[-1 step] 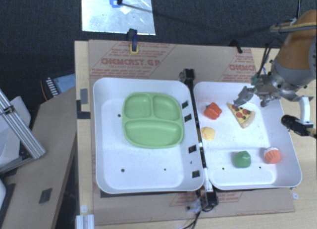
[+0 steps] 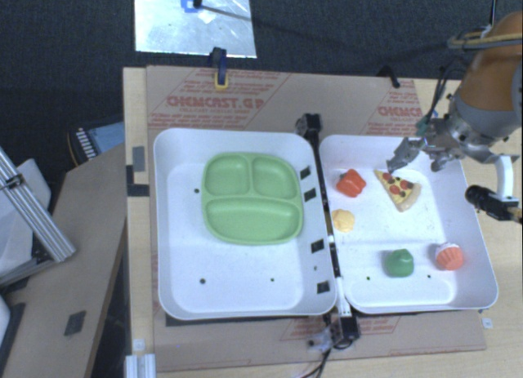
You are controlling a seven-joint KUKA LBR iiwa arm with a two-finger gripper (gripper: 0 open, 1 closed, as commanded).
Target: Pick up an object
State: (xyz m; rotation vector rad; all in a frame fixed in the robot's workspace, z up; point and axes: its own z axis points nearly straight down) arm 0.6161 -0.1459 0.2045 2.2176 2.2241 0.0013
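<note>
Claw hanging over pizza slice, finger state unclear; thin flat slice risking slipping, claw scraping right bin.

**Printing on the board under the bins**

Red letters reading "CHEMCAST GP" stood on the brown board, well to the left of the gripper. A second, partly covered red print of the same kind lay just above the gripper.
</note>
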